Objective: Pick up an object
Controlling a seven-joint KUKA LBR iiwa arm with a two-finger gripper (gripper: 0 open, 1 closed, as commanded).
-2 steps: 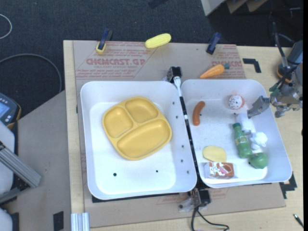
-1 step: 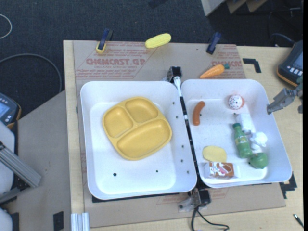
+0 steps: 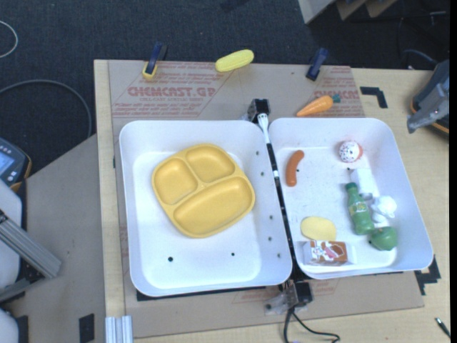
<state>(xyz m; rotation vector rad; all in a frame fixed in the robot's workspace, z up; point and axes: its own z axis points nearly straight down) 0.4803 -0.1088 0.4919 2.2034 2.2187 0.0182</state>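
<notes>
Arm (image 3: 432, 102) sits out at the right edge of the surface, well away from both bins, and whether its jaws are released or clenched I can't tell. Right bin (image 3: 407, 156) carries the pickings: an orange sausage (image 3: 293, 167) near the divider, a small speckled ball (image 3: 349, 150), a green bottle (image 3: 359, 209), a yellow chip (image 3: 318, 228) and a printed packet (image 3: 329, 252) at the front. Left bin (image 3: 139, 191) bears a yellow divided plate (image 3: 203, 189). Beyond the bins, a carrot (image 3: 316, 106) and a yellow banana (image 3: 234, 61)
</notes>
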